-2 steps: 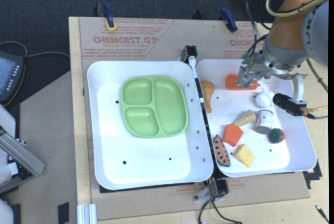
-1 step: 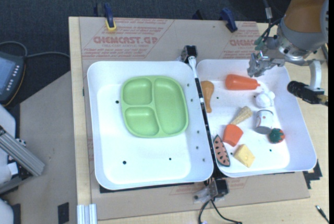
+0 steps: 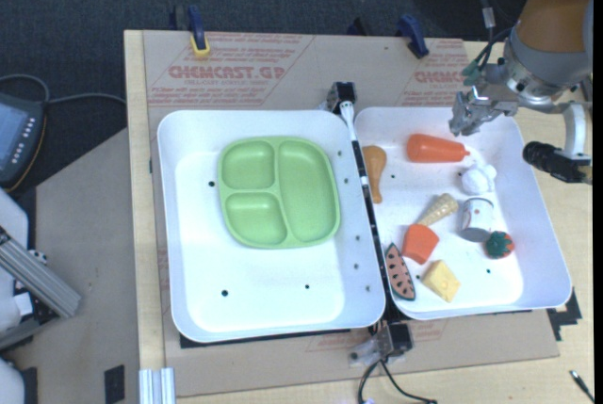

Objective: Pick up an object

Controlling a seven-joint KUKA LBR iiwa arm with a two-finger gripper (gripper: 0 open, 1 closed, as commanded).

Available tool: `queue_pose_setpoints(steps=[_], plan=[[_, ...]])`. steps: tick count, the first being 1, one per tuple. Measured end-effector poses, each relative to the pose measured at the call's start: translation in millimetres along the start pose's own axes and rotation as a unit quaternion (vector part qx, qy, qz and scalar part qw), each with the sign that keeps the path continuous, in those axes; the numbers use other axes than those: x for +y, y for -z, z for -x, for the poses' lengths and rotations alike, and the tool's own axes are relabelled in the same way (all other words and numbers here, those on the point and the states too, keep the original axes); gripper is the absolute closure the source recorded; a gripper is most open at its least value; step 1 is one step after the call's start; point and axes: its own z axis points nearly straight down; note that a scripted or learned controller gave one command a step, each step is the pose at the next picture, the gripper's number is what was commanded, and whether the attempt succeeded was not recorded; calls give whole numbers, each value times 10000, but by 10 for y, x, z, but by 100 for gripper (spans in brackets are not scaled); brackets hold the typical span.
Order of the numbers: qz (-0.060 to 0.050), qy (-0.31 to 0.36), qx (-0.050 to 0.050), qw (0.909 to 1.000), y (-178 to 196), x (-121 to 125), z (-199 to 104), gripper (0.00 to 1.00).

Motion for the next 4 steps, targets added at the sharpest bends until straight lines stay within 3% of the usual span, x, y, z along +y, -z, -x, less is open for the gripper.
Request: queue_pose_setpoints(steps=[3,4], plan=[[-47,26,22,10000,-113,-746,-1497,100],[-44,19,19,10000,-57,-976,-1861,100]])
